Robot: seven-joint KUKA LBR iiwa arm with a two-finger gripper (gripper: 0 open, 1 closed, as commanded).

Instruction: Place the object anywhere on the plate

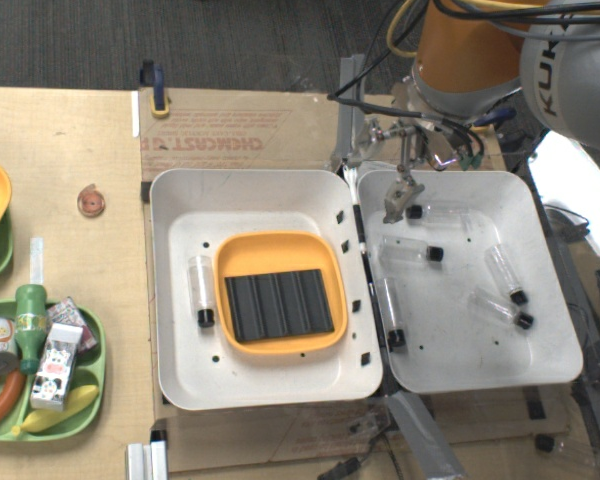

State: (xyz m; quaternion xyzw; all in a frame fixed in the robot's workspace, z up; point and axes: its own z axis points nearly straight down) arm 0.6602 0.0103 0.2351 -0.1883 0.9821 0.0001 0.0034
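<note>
Lying in left bin (170, 368), clear vial (199, 288) beside orange plate (280, 253) with black ridged insert (280, 304), right bin (550, 353) with faint clear vials (505, 273), gripper (404, 196) above, finger state unreadable, arm cropped.

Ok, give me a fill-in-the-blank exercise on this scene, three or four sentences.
1. The orange plate sits in the ____ bin.
2. A dark ribbed ____ lies on the plate.
3. One clear tube lies in the left bin, to the ____ of the plate.
4. The gripper hangs over the ____ bin, where several tubes lie.

Missing words: left; block; left; right
</note>
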